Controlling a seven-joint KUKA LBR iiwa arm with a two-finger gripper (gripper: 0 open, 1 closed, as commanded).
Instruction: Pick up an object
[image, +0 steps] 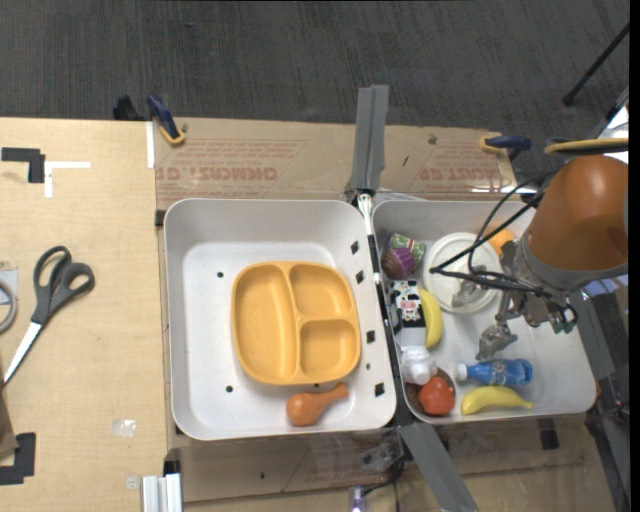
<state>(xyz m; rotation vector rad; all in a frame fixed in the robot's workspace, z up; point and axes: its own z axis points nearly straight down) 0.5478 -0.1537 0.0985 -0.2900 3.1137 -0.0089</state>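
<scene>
- Nearest me, a glossy yellow banana (497, 400) and a blue bottle (497, 373).
- My gripper (493, 343) hovers above the bottle; I can't tell the jaw state.
- Sectioned orange tray (296, 322) leaves little room.

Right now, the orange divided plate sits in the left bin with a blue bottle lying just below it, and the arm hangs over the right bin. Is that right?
Not quite. In the camera view, the thing lying just below the orange divided plate in the left bin is an orange drumstick-shaped toy, not a blue bottle. The blue bottle lies in the right bin. The arm does hang over the right bin.
</scene>
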